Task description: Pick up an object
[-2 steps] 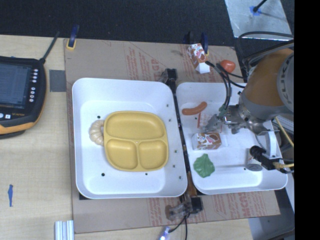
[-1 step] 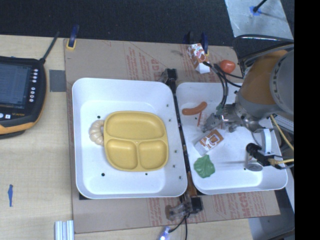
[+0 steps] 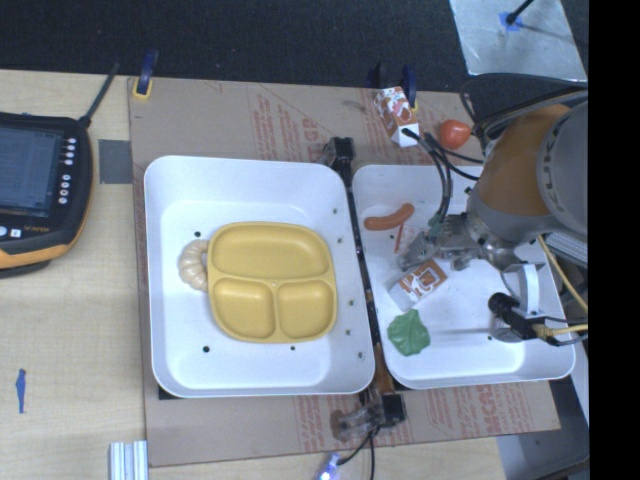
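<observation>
- Camera view: on the counter [image 3: 90,368], the left bin [image 3: 170,268] holds a yellow divided tray [image 3: 270,278] with a beige toy [image 3: 192,264] tucked against its left edge.
- The right bin [image 3: 470,366] holds the loose pickable things: a sausage [image 3: 388,217], a small printed packet [image 3: 421,281] and a green leaf toy [image 3: 408,333], all near its left half, likely scattered for grasp attempts.
- The gripper [image 3: 432,253] is low over the packet, just above it; how it stands I cannot tell, and nothing is visibly held.

Robot lab (teach pendant [image 3: 40,188], bins [image 3: 160,268])
</observation>
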`<state>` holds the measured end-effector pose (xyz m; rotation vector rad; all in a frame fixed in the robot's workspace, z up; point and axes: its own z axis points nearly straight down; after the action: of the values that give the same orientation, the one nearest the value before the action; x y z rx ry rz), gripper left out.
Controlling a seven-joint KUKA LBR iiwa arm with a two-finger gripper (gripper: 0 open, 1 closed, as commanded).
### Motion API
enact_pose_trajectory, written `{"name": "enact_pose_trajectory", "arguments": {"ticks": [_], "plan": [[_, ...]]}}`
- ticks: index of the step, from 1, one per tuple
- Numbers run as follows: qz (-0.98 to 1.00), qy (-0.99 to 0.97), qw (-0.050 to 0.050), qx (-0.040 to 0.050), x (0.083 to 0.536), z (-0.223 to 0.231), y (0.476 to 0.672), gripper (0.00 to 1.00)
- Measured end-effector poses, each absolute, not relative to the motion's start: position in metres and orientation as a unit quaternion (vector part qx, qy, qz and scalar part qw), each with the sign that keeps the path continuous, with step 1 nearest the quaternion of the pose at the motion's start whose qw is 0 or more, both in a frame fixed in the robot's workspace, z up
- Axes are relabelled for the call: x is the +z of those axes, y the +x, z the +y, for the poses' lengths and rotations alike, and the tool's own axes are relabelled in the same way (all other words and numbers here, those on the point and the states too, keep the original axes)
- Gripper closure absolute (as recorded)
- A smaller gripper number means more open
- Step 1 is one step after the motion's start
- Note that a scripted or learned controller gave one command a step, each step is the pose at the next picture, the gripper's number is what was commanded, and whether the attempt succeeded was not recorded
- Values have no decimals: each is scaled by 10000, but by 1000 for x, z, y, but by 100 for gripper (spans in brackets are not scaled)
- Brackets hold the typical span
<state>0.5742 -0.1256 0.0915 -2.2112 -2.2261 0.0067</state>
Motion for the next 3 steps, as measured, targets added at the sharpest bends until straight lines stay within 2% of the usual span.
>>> {"name": "enact_pose_trajectory", "arguments": {"ticks": [1, 2, 3], "plan": [[-7101, -7041, 27, 28, 102, -127, 574, 100], [-7102, -7040, 27, 30, 102, -127, 574, 0], [-7086, -7056, 16, 19, 91, -116, 545, 0]]}}
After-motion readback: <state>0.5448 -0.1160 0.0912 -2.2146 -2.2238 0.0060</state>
